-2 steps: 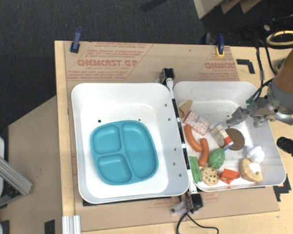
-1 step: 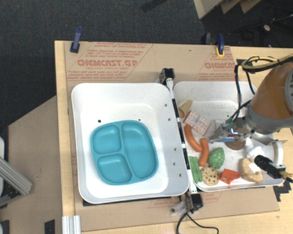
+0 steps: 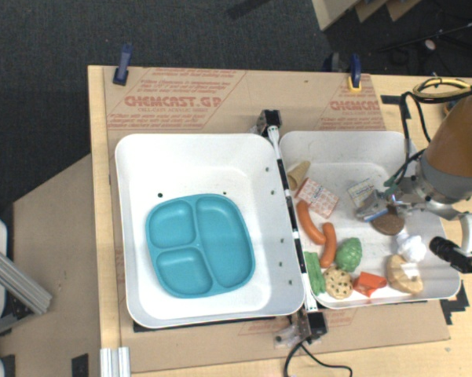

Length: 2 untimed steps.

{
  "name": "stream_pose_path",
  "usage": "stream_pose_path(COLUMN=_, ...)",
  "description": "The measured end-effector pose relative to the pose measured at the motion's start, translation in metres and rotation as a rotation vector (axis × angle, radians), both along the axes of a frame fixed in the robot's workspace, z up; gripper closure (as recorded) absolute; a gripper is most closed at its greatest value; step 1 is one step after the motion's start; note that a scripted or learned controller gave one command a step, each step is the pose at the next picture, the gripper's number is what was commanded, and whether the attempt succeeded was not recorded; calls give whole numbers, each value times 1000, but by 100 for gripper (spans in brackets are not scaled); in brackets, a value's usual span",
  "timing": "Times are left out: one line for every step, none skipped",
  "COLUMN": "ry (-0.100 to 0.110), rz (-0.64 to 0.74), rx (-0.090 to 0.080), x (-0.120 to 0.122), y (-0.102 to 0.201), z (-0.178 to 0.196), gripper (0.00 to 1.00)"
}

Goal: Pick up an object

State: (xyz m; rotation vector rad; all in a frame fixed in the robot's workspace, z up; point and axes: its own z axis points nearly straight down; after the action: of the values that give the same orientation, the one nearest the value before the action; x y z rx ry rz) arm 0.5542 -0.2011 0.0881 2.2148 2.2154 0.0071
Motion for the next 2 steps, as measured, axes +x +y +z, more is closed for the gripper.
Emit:
stream_pose_path(ry=-5, rz=-1, rx=-5, x=1, y=-1, z=12, gripper=100)
stream_pose_path(ry=-3, rz=-1, rx=-4, x=0, y=-1, z=11, gripper=0)
